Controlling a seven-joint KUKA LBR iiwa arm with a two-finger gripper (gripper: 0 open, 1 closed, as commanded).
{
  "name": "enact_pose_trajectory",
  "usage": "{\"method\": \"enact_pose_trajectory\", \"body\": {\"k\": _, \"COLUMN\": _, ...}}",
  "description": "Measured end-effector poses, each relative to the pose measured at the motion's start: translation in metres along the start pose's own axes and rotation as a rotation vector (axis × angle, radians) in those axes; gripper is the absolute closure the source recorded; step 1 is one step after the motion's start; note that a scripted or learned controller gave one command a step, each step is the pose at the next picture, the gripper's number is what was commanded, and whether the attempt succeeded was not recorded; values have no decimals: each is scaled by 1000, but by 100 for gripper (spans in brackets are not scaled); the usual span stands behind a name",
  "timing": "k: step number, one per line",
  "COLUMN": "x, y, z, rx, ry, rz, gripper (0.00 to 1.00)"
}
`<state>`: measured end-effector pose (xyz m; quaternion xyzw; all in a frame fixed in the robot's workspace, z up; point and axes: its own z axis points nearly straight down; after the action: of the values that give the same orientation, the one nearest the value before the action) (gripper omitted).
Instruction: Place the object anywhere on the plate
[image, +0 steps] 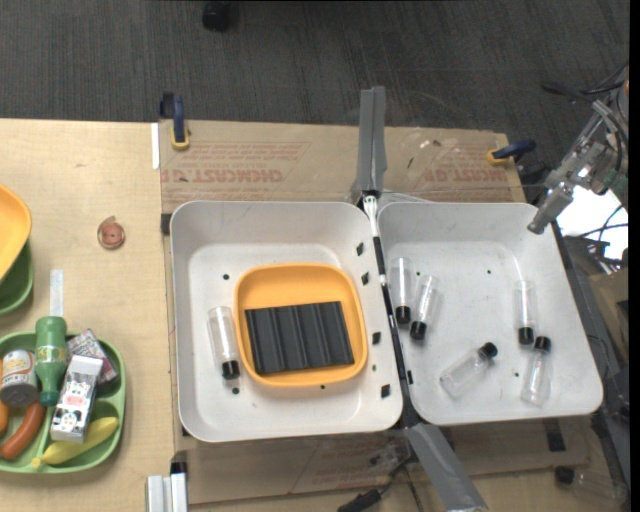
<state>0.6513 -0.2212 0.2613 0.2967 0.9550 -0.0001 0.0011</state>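
Note:
An orange plate (300, 278) with a black ridged insert (300, 337) lies in the left bin (185, 300). One clear vial with a black cap (222, 338) lies just left of the plate, on the bin floor. Several more clear vials lie scattered in the right bin (470, 245), among them a pair (400, 288) near its left wall and one (468, 369) near the front. My gripper (548, 212) hangs at the right bin's far right corner, above its rim and well away from every vial. I see nothing in it.
A green tray of toy food (100, 440) and an orange bowl (10, 240) sit on the wooden table at far left. A small pink disc (111, 234) lies near them. Clamps (175, 125) (510, 152) hold the cardboard behind the bins. A grey post (371, 140) rises between the bins.

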Motion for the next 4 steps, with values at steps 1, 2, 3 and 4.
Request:
{"method": "enact_pose_trajectory", "body": {"k": 1, "x": 0, "y": 0, "z": 12, "rx": 0, "ry": -1, "rz": -20, "gripper": 0}}
{"method": "enact_pose_trajectory", "body": {"k": 2, "x": -2, "y": 2, "z": 0, "rx": -1, "ry": -3, "rz": -66, "gripper": 0}}
{"method": "enact_pose_trajectory", "body": {"k": 3, "x": -1, "y": 1, "z": 0, "rx": -1, "ry": -1, "rz": -76, "gripper": 0}}
{"method": "enact_pose_trajectory", "body": {"k": 4, "x": 0, "y": 1, "z": 9, "rx": 0, "ry": -1, "rz": -90, "gripper": 0}}
